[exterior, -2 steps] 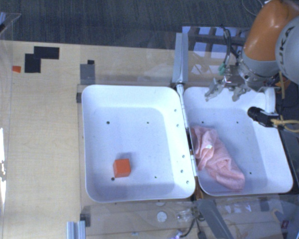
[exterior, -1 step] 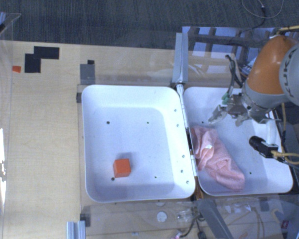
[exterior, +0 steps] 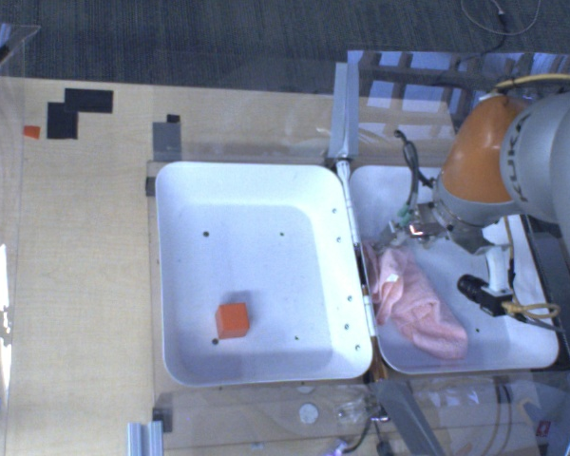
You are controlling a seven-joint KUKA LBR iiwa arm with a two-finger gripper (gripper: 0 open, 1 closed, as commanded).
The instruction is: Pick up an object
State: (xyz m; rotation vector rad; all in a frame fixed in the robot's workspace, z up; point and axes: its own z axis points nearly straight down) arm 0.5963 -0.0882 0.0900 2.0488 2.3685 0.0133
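An orange cube (exterior: 233, 320) lies in the left white bin (exterior: 256, 188), near its front left corner. A crumpled pink cloth (exterior: 413, 302) lies in the right white bin (exterior: 537, 350), along its left wall. My gripper (exterior: 406, 228) hangs low over the right bin, just above the far end of the pink cloth. The grey arm with its orange band (exterior: 480, 160) reaches in from the right and hides the gripper's upper part.
A metal divider (exterior: 343, 122) rises behind the seam between the two bins. Black blocks (exterior: 76, 110) and a small orange tag (exterior: 31, 132) sit on the wooden bench at far left, outside the bins.
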